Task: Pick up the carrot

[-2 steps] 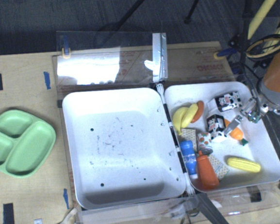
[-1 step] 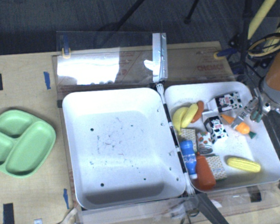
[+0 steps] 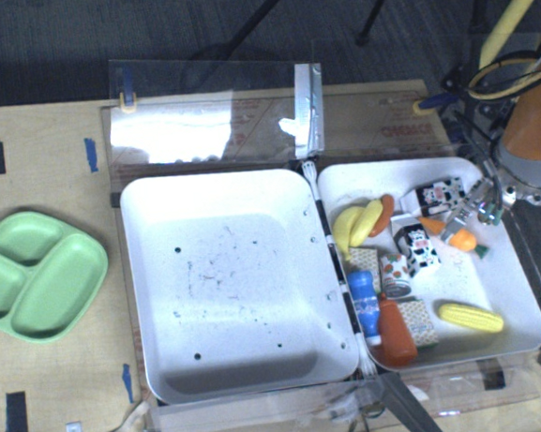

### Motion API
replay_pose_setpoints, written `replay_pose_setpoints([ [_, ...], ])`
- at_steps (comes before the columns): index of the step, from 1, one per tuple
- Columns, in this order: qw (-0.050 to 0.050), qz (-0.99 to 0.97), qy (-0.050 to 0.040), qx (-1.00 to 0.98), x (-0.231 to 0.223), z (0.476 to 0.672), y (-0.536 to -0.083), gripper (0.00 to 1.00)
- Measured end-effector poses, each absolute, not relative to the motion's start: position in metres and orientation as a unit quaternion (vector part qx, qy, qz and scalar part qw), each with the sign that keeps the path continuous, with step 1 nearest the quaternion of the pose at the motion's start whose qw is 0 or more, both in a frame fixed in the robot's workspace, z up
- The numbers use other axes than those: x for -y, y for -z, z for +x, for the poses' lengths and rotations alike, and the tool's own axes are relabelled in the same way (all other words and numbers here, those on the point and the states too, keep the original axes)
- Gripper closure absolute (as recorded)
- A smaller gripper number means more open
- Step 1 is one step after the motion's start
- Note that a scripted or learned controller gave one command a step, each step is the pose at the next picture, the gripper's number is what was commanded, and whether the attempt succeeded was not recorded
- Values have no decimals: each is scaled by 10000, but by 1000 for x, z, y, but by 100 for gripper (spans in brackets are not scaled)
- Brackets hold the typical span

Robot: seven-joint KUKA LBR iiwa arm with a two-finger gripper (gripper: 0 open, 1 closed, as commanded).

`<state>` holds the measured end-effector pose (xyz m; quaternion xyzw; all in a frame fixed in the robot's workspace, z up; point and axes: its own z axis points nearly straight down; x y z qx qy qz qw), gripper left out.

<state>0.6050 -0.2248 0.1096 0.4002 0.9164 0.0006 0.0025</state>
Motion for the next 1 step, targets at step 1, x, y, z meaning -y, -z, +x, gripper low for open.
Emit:
replay_pose_setpoints([
  [1, 38, 4713, -11, -8820, 224, 627, -86, 100],
])
